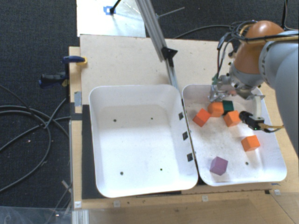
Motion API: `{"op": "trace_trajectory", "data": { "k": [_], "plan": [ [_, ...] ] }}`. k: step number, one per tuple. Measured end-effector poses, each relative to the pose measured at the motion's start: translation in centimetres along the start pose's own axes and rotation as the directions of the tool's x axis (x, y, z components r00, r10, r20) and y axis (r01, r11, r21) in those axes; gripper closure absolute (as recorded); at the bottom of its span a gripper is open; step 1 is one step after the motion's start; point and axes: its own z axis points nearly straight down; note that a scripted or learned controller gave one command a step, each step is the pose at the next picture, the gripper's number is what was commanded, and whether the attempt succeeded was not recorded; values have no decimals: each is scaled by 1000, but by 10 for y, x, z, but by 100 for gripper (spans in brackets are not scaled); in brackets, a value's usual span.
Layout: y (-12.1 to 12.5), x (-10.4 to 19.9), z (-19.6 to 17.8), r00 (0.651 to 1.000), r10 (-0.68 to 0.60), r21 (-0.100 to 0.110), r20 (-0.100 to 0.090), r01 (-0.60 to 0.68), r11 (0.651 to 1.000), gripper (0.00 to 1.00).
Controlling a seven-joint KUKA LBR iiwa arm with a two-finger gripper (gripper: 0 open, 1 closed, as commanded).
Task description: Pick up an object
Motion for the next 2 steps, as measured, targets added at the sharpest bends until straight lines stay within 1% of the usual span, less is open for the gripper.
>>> {"op": "trace_trajectory", "data": {
  "k": [1,2],
  "plan": [
    [0,0,0,1000,0,1,0,0,1000,0],
    [-15,-5,17,1000,5,10,-3,-5,1000,0]
  ]
}}
